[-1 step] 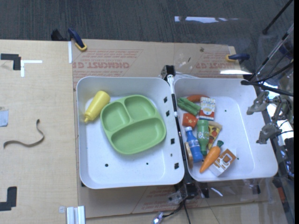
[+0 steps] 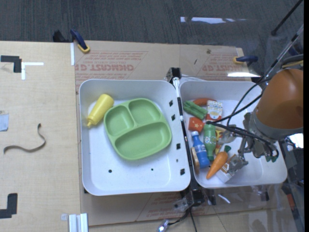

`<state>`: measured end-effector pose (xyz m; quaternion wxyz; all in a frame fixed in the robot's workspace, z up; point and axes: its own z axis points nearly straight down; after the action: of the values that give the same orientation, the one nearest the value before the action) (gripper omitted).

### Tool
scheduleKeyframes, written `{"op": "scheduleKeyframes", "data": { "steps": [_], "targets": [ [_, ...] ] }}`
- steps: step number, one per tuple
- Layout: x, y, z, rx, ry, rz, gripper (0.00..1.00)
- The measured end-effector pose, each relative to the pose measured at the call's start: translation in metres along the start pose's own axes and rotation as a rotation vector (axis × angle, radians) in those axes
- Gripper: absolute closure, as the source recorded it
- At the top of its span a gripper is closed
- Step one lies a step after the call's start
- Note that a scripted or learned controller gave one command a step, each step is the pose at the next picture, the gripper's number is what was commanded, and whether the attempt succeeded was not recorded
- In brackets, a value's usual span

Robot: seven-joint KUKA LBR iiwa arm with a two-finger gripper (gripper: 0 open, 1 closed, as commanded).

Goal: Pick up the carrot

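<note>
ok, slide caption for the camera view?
Hand beside the carrot in the right bin; green plate in the left.

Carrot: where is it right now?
The carrot lies in the right bin, near its front edge, just right of the blue bottle, with the gripper close on its right.

Orange carrot [image 2: 218,163] with green top; blue bottle [image 2: 199,150] with white label; green bottle [image 2: 209,135]; green pea pod [image 2: 193,109]. Yellow mustard bottle [image 2: 99,109] beside light green divided plate [image 2: 138,128]. Both bins [image 2: 130,180] white. Arm [image 2: 285,100] orange above the grey wrist. Bench [image 2: 34,178] pale wood-grain; cardboard brown with red print.
</note>
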<state>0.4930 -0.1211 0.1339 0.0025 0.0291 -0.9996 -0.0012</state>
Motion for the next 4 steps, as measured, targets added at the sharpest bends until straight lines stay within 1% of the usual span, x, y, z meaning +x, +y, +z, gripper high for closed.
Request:
{"op": "scheduleKeyframes", "data": {
  "steps": [1,2,3,4],
  "targets": [
    [0.006,0.011,0.029,0.013,-0.014,-0.145,0.00],
    [-0.005,0.017,0.029,0.012,-0.016,0.129,0.00],
    [-0.003,0.018,0.029,0.007,-0.022,0.404,0.00],
    [-0.047,0.015,0.029,-0.001,-0.017,0.585,0.00]
  ]
}}
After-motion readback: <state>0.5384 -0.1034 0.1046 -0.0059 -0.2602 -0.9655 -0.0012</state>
